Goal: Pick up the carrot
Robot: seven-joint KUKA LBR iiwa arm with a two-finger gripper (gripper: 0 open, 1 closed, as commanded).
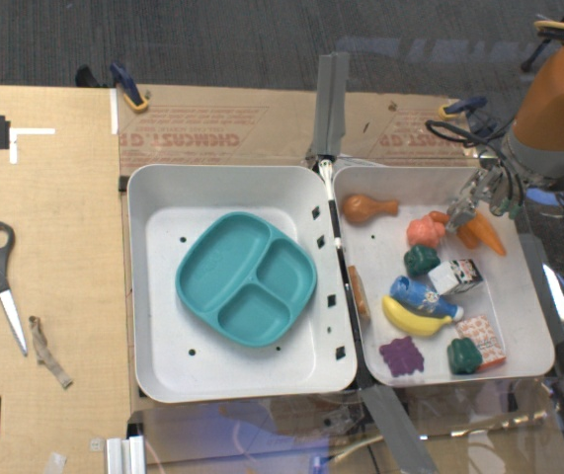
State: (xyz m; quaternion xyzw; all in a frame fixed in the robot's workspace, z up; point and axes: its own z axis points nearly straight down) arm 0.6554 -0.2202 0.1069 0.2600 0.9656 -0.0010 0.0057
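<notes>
A bench seen from above holds two shallow white bins side by side. The left bin [153, 363] contains a smooth teal plate [247, 277] with three compartments, all bare. The right bin [533, 363] holds a scatter of toy food.

The carrot [483, 233] lies near the right bin's upper right corner — a short, glossy orange cone, its long axis slanting from upper left down to lower right, narrow tip toward the bin's right wall. The gripper [471, 203], a thin metallic assembly below a rounded orange band, hangs just above and slightly left of the carrot's thick end, almost touching it. Whether its fingers are spread or closed cannot be told; nothing visibly sits between them.

Close neighbours crowd the carrot's left side: a bumpy pink lump [425, 230] just beside it, a dark green piece [421, 260] below that. Further down lies a curved yellow banana [412, 317]. A grasp probably needs to straddle the carrot across its slanted axis — away from the pink lump.
</notes>
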